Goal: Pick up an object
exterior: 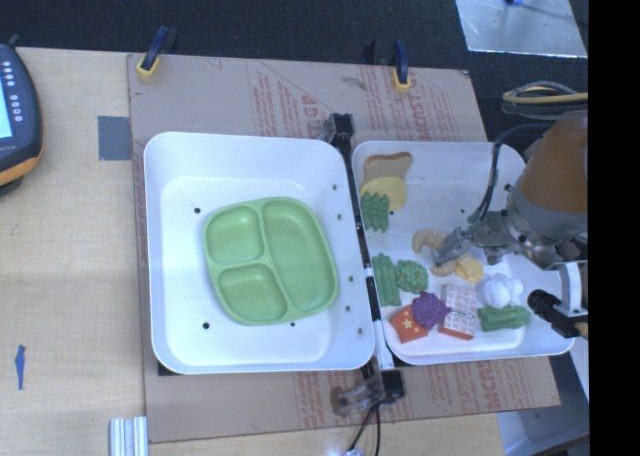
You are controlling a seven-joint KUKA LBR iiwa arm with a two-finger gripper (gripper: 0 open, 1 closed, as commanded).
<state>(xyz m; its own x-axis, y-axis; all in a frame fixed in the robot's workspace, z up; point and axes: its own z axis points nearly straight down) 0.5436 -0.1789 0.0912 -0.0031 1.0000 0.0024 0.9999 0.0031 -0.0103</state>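
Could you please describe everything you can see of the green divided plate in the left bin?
The green plate is pale green, looks like matte plastic, and has rounded corners with three compartments: two smaller on its left, one long on its right. It lies flat, slightly rotated, near the middle of the left bin, touching only the bin floor.

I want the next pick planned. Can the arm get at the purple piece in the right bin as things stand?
Probably yes. The purple piece lies uncovered near the gripper, but a red piece and pink block touch its sides, so a clean grip looks tight.
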